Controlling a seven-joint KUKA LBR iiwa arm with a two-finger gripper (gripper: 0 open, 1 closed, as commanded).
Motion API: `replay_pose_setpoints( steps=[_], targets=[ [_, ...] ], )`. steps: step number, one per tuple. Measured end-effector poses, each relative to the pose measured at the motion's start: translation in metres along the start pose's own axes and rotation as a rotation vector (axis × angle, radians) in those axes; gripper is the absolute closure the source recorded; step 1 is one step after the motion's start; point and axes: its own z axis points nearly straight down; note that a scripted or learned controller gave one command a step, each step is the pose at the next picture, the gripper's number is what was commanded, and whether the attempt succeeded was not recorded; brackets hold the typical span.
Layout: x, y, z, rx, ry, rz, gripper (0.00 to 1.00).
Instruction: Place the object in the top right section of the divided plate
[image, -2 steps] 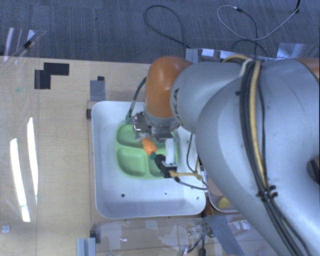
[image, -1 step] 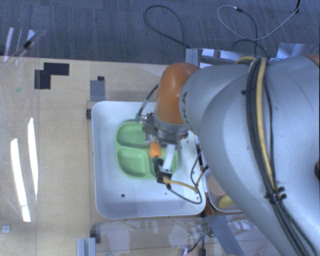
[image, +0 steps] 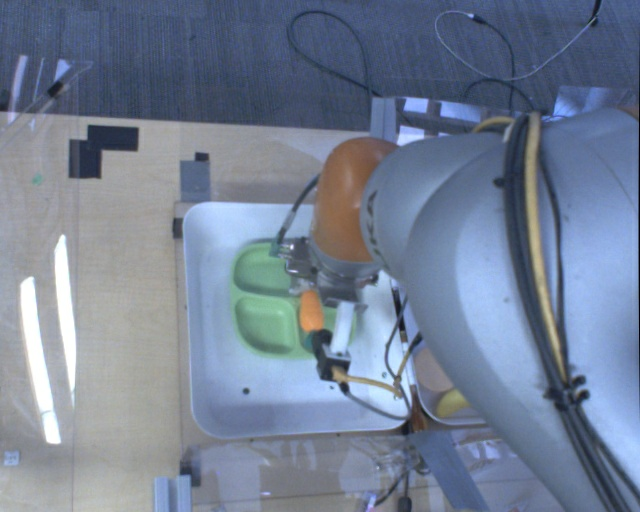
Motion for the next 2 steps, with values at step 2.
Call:
replay_pose_setpoints(
  steps=[2],
  targets=[
    [0.0127, 0.0785, 0.0107, 0.055, -0.022, 0.254, 1.0]
  ],
)
